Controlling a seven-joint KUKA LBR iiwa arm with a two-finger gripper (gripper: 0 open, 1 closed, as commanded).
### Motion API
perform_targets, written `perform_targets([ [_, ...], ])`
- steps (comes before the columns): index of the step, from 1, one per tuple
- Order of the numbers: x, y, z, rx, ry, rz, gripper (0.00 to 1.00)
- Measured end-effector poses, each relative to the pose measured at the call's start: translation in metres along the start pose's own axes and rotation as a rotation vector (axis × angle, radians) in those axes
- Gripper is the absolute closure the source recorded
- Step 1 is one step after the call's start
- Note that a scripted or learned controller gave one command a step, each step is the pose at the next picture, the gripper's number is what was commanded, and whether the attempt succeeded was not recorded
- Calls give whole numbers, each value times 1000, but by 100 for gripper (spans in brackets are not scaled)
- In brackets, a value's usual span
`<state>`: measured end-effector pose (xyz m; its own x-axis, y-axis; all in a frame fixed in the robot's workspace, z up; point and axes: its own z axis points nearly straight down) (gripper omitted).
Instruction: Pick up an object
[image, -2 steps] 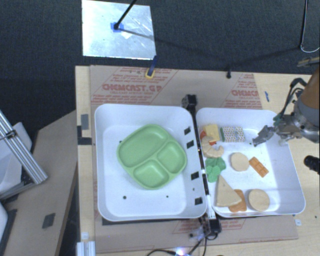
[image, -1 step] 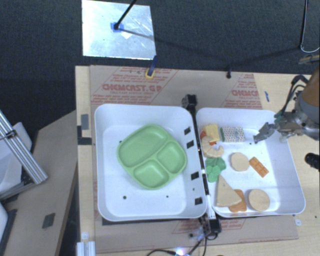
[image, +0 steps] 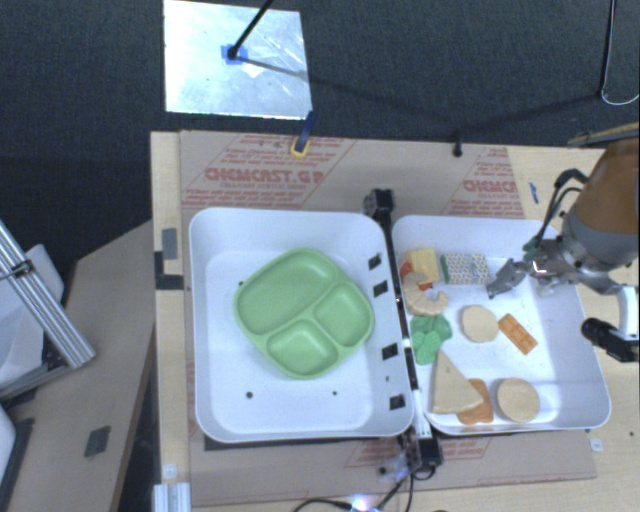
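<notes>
In left bin (image: 215, 300): green tray (image: 303, 312); right bin (image: 585, 385): toy food (image: 479, 323).

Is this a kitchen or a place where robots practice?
Probably a robot practice lab, not a kitchen. A robot arm reaches over two white bins on a bench; one holds a green divided plate, the other what looks like toy food.

Two white bins (image: 290, 225) are seen on a tan bench (image: 330, 160) printed with red lettering. A pale green divided plate (image: 303, 312) is held in the left bin. Yellow, beige, orange and green food pieces (image: 480, 324) are scattered in the right bin (image: 590, 390), beside a speckled grey block (image: 466, 267).
</notes>
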<state>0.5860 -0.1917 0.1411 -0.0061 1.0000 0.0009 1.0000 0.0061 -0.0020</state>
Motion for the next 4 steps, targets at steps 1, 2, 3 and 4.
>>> perform_targets([
  [1, 1, 1, 52, -2, -1, 4, 0],
  [2, 0, 2, 38, -7, -2, 3, 100],
  [3, -2, -6, -18, -9, -3, 6, 100],
  [4, -3, -5, -62, -8, -3, 2, 100],
])
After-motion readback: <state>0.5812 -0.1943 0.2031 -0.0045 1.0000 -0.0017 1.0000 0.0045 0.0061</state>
